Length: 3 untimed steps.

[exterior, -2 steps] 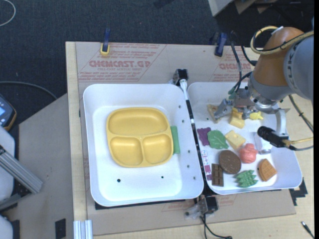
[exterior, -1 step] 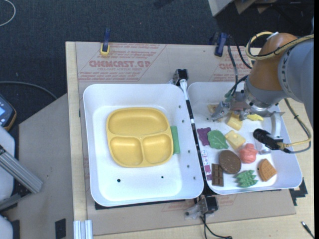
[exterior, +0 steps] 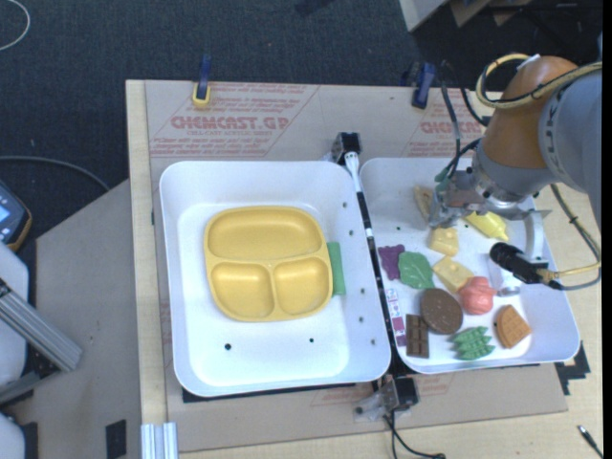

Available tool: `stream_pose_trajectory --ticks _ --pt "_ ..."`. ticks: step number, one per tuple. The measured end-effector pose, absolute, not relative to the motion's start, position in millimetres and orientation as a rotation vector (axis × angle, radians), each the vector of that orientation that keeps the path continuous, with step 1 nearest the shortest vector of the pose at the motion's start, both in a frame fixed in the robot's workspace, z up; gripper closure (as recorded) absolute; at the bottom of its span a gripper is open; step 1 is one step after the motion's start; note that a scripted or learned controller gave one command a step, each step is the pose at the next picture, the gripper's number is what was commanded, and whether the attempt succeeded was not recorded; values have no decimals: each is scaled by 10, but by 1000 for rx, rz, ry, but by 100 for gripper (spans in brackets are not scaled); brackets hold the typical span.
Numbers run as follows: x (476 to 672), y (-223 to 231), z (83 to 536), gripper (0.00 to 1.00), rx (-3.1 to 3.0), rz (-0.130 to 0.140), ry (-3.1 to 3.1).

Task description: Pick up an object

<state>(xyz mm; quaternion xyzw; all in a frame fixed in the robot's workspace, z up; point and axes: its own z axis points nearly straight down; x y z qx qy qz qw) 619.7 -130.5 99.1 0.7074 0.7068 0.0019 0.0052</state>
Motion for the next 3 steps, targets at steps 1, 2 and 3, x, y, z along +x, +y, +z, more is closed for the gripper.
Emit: stream_pose_trajectory --ticks 1,2,3 --pt "6145 -1248 1453 100 2218 3 2220" --pt "6158 -1261 2072 100 2218 3 2220" --pt "6167 -1260 2261 100 2218 4 2219"
